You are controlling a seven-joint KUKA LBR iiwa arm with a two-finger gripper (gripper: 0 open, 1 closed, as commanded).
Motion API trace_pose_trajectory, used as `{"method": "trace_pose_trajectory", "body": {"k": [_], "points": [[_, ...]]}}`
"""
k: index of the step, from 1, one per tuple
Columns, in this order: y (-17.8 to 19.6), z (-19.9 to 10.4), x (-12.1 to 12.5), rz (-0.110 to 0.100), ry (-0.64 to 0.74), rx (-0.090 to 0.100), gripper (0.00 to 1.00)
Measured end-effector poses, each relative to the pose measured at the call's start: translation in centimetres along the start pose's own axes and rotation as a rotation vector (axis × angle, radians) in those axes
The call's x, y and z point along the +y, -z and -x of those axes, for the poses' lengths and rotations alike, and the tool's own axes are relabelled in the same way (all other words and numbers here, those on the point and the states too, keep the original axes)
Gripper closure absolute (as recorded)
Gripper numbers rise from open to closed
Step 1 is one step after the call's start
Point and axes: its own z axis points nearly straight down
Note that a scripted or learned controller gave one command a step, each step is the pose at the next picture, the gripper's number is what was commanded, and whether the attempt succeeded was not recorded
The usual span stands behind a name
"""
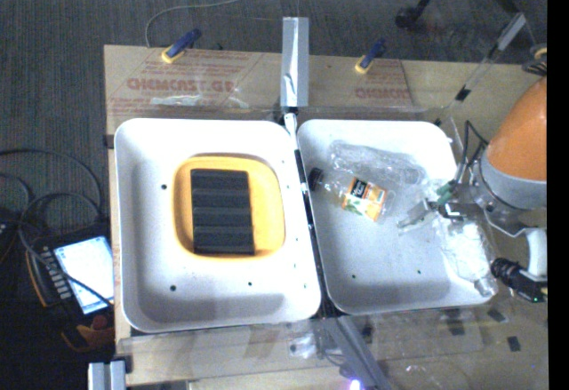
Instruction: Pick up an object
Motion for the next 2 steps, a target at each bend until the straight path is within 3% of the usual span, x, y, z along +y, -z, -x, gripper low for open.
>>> {"method": "trace_pose_trajectory", "body": {"k": [1,2], "points": [[-4.8,-0.9,-0.7,-0.001,-0.053,0.002,0.00],[-8.2,-3.9,4.5,-0.005,0.223,-0.001,0.00]]}}
